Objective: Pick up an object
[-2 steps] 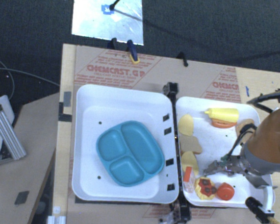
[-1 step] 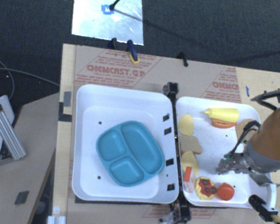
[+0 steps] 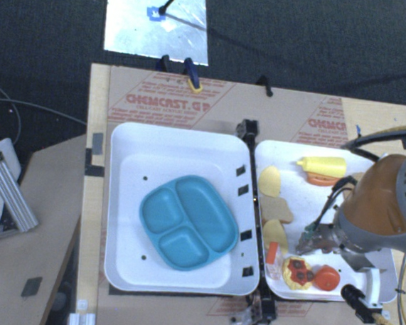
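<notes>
The right bin [image 3: 375,159] holds several toy foods. A yellow bottle [image 3: 322,165] lies at the back with an orange sausage [image 3: 320,180] just in front of it. A pale yellow chip [image 3: 270,180], a tan bread slice [image 3: 279,210] and a yellow wedge [image 3: 276,234] run down the bin's left side, with a small orange carrot [image 3: 271,253] below them. A pizza piece [image 3: 297,272] and a red tomato [image 3: 326,278] lie at the front. My gripper [image 3: 313,239] hangs low over the bin's middle, just above the pizza piece and right of the yellow wedge.
The left bin [image 3: 129,151] holds a blue divided plate [image 3: 188,222]. A black divider with clips [image 3: 251,198] runs between the bins. My arm's orange band [image 3: 374,200] covers the right bin's right half. Cardboard [image 3: 166,101] lies under both bins.
</notes>
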`<state>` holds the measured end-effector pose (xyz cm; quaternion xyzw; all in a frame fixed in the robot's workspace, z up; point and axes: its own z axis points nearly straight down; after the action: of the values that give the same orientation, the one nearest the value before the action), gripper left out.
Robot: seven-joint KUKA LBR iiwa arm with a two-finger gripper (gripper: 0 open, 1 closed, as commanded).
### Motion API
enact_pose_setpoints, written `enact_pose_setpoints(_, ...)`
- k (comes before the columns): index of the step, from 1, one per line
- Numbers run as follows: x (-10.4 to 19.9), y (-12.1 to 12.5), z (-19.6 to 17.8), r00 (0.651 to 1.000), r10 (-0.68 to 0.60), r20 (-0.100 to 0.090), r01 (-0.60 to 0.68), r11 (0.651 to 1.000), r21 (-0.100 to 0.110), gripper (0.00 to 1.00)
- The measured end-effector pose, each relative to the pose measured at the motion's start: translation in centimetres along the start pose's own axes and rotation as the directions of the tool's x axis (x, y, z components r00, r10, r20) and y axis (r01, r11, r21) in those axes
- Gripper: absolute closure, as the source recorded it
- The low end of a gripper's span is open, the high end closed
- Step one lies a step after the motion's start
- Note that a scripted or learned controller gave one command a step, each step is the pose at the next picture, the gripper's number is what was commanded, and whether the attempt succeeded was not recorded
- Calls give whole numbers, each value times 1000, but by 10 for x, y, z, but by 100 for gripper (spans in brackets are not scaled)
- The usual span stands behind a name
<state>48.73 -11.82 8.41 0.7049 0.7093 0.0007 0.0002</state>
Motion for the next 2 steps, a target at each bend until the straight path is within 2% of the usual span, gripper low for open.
enact_pose_setpoints(1, 147, 46, -115, 1000, -16, -6, 16, 1000, -15, 100)
enact_pose_setpoints(2, 247, 16, -78, 1000, -9, -4, 9, 1000, 5, 100)
